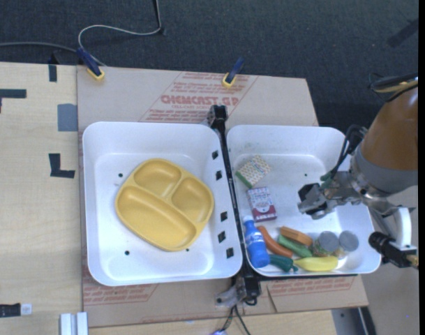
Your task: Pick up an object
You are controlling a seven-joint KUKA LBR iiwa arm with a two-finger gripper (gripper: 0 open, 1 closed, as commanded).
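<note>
The gripper hangs over the right bin – how far it is open I cannot tell – near the small red box.

Both bins look like smooth white plastic with a bit of sheen. The yellow divided tray is matt plastic, the sheet under the bins is plain brown cardboard, and the tabletop looks like pale wood.

left bin: divided plate | right bin: bottle, box
</note>
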